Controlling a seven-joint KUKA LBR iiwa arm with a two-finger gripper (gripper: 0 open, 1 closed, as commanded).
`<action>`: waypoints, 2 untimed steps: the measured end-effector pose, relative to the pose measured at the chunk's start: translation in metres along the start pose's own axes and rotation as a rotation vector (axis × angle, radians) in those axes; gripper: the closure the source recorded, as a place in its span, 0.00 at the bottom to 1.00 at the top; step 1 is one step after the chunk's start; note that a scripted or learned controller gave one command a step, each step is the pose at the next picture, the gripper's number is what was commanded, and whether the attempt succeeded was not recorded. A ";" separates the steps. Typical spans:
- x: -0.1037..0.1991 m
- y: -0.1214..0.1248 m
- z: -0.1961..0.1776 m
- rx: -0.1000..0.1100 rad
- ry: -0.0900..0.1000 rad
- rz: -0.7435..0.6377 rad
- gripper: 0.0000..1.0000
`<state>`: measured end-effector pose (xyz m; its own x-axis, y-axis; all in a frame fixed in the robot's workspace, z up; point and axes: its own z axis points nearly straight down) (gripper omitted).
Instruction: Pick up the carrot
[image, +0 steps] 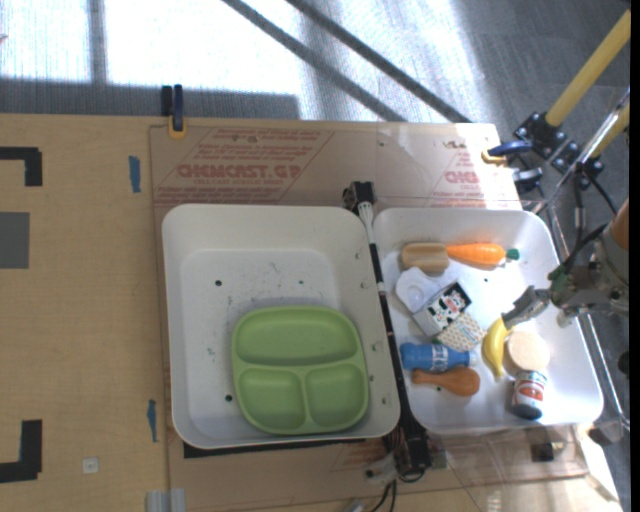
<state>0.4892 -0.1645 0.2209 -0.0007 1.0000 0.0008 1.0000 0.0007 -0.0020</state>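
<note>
Seemingly parted end effector (522, 308) beside banana (494, 346), arm cut off rightward, carrot (477, 255) untouched

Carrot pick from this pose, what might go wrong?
1. The carrot touches the bread piece, so a grasp may nudge or catch it.
2. It lies close to the right bin's far wall, leaving little finger room.
3. The gripper sits above the banana, away from the carrot.

My tool (522, 308) hangs over the right bin (572, 400), well apart from the carrot (476, 255) lying near its far wall beside a bread roll (425, 257).
</note>
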 end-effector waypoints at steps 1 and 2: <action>-0.051 0.036 0.053 -0.002 -0.004 -0.136 0.00; -0.052 0.116 0.125 -0.010 0.006 -0.268 0.00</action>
<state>0.6051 -0.2162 0.0955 -0.2653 0.9641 0.0059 0.9641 0.2652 0.0091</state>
